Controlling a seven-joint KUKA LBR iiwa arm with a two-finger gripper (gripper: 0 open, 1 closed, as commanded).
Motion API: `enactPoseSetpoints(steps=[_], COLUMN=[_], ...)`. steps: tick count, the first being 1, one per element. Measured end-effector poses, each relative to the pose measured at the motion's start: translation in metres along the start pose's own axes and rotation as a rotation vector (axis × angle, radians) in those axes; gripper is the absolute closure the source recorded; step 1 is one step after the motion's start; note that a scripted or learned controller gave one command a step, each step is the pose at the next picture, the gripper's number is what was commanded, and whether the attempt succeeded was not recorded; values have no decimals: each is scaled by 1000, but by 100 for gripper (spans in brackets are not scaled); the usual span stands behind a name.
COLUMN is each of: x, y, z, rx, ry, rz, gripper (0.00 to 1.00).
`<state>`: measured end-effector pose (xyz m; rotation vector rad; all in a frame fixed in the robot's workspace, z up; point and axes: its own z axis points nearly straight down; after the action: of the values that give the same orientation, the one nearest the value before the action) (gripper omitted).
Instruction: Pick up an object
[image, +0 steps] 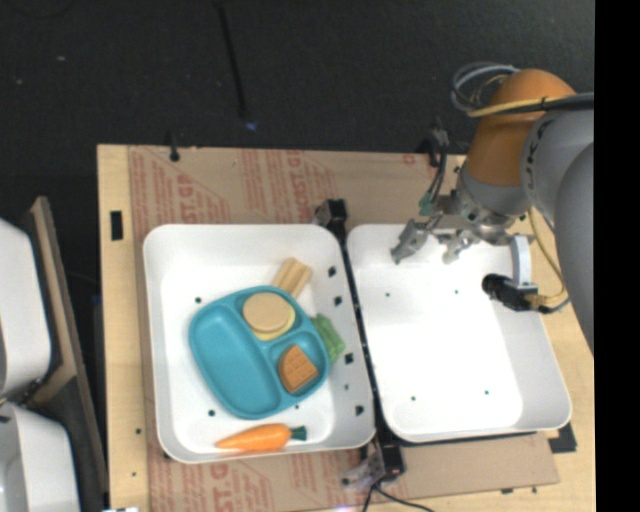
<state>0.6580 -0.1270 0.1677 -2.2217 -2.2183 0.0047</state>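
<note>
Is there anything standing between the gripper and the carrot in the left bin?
Yes. The gripper is above the right bin, with open fingers. The carrot lies at the left bin's near edge, so the bins' adjoining rims and the blue tray lie along the way.

left bin (170, 300): white | right bin (470, 370): white, few dark dots | tray (235, 365): turquoise blue | round biscuit (270, 313): pale tan | toast slice (297, 369): orange-brown, speckled | carrot (255, 437): orange, green top | wooden block (293, 275): light beige | desk (230, 185): tan, red printed lettering | arm (545, 130): grey, orange band
</note>
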Motion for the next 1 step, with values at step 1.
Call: enactPoseSetpoints(steps=[1], x=[-17], y=[10], z=[57], rx=[1], ry=[0], rz=[0], gripper=[0])
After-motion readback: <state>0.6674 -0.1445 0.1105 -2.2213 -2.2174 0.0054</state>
